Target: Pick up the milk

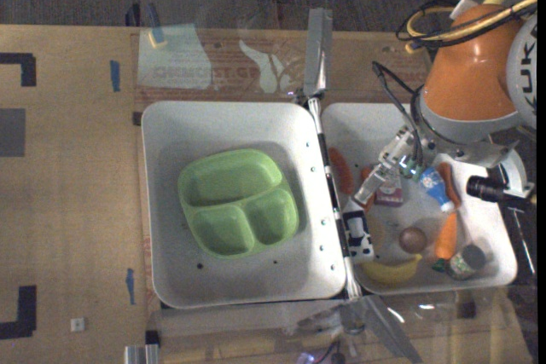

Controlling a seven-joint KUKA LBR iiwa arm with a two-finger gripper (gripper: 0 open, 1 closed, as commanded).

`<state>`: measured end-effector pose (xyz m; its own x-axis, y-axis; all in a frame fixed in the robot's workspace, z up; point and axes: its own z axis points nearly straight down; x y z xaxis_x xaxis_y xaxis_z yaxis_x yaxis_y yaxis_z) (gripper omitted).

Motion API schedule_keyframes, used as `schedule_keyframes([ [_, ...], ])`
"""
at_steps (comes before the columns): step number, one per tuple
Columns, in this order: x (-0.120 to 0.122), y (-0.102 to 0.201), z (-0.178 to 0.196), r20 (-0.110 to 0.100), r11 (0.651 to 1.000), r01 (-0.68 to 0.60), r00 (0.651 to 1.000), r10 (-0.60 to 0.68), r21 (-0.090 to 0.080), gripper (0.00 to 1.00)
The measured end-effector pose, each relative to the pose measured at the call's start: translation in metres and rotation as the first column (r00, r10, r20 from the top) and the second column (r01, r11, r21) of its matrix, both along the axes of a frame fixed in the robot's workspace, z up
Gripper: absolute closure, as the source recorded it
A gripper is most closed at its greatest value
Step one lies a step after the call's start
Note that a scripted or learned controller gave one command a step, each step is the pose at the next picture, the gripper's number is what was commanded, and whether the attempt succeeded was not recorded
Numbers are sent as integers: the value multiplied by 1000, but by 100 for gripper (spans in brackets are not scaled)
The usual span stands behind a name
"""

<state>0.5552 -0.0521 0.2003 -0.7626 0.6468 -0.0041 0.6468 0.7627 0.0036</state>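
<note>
The milk [358,235] is a small carton with black and white cow patches. It lies in the right bin [503,268], against that bin's left wall near the front. My gripper [373,186] hangs over the middle-left of the same bin, slanting down to the left from the orange-banded wrist [467,72]. Its tip sits a little above and to the right of the carton, apart from it, beside a small purple and white pack [391,196].
The right bin also holds a red sausage [341,170], a blue and white tube [436,188], a carrot [445,236], a brown ball [413,239], a banana [392,271] and a can [467,260]. A green divided plate [239,202] lies in the left bin [162,141].
</note>
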Motion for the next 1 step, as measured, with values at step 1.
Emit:
schedule_keyframes([
  [1,-40,-73,-51,-3,963,-269,963,269,-1,0],
])
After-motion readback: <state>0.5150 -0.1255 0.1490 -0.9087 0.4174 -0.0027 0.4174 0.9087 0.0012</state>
